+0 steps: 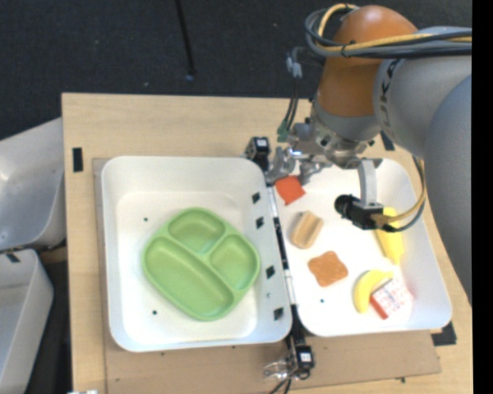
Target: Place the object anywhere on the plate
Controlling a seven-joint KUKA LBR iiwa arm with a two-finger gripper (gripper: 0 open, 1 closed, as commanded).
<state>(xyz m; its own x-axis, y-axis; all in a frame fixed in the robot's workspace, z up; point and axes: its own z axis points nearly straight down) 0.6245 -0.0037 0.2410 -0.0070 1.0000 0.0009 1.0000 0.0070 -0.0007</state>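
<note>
We are looking down at the table (82,130), a pale wooden top carrying two shallow white bins side by side. The arm (370,64), grey with its orange band, is reaching in from the right and hanging over the far edge of the right bin (427,302). The left bin (123,195) is holding a green plate (200,263) with three compartments, lying flat toward the middle of that bin.

The pincer (292,173) is sitting at the far left corner of the right bin, just beside the divide between the bins. Directly below it we are seeing a small orange-red block (290,190), touching or nearly touching the fingertips; we cannot tell whether the fingers are clamped on it or merely resting above it.

Nearer to us in the right bin, a tan bread roll (306,230) is lying just beside the block, then an orange-brown toast slice (328,268). Toward the right are a yellow banana (390,238), a second yellow curved piece (363,290) and a red-and-white item (392,300) touching it.
</note>
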